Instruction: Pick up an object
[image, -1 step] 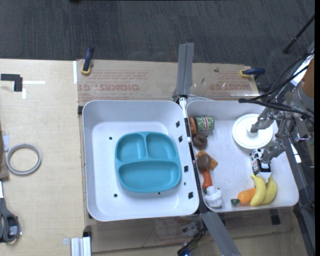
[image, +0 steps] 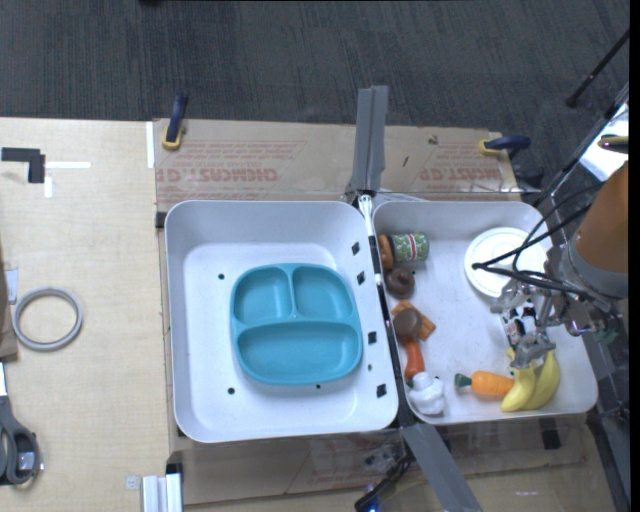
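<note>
In the left white plastic bin (image: 190, 330) lies a teal three-compartment plate (image: 297, 323), well apart from the arm. Across the divider, the right white plastic bin (image: 450, 215) holds a green-labelled can on its side (image: 408, 246), a brown doughnut-shaped toy (image: 400, 281), a small orange carrot toy (image: 490, 384) and a round white dish (image: 492, 262). Further right, the two-finger metal gripper (image: 528, 345) hangs low over the bin's near right corner, and just below it, touching or nearly so, lies the yellow toy banana bunch (image: 535, 385). That is the relation the pick seems to turn on: the bananas sit directly toward the near wall from the fingertips, their long axis running up and slightly right, roughly in line with the arm's reach. Whether the fingers stand apart or closed I cannot tell, since cables and metal parts blur together there, and nothing is clearly seen between them. The carrot lies just left of the bananas, close enough to interfere.
</note>
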